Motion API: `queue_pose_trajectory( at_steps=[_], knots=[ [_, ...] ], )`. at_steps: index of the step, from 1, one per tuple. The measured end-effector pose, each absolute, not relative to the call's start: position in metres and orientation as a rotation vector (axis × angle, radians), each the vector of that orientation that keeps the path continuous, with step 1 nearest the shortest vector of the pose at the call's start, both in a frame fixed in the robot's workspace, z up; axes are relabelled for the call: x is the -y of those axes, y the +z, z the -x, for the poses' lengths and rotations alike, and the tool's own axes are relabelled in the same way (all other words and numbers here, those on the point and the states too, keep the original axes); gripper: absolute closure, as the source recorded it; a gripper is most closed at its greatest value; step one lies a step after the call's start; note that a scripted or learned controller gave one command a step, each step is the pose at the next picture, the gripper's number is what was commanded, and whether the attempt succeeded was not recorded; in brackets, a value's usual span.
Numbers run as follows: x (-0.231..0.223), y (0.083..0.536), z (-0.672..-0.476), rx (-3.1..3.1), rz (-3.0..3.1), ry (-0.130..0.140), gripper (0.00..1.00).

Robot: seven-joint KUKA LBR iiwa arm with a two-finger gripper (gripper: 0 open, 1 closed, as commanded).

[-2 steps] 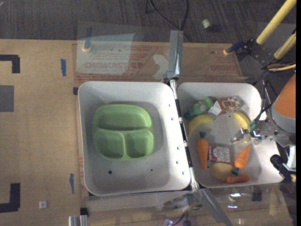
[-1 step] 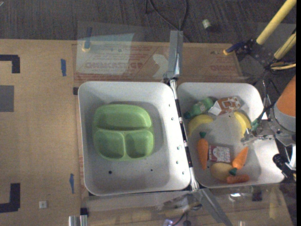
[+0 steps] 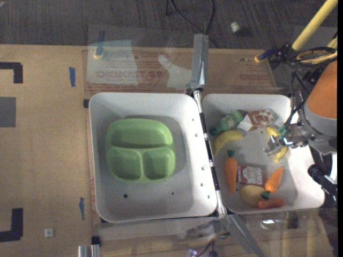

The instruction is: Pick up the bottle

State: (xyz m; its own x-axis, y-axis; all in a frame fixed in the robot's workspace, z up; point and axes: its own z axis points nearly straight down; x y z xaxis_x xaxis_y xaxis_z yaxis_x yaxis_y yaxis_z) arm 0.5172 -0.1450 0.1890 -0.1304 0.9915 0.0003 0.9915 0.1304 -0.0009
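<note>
Two bins (image 3: 102, 108) we see | bottle (image 3: 227, 122) lies in right bin | hand (image 3: 279, 143) nearby, grip state indiscernible.

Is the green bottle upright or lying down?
Lying down. The green bottle rests on its side in the right bin, near the banana.

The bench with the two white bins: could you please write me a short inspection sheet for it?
Surface: cardboard-covered bench bearing left bin and right bin.
Job's things: green bottle lying at the right bin's upper left, untouched.
Clutter: green tray in the left bin; banana, carrots, small cartons in the right bin.
Grippers: gripper low over the right bin, apart from the bottle.
Cables: black cable looped on the floor.
Surroundings: dark carpet.
</note>
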Motion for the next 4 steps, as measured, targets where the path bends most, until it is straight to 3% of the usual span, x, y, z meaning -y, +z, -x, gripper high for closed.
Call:
queue_pose_trajectory(
  at_steps=[1, 2, 4],
  knots=[
    [0.118, 0.262, -0.480, 2.033, 2.394, 0.004, 1.00],
    [0.047, 0.280, -0.481, 2.175, 2.267, 0.002, 1.00],
    [-0.021, 0.284, -0.480, 1.601, 2.703, 0.006, 1.00]
  ],
)
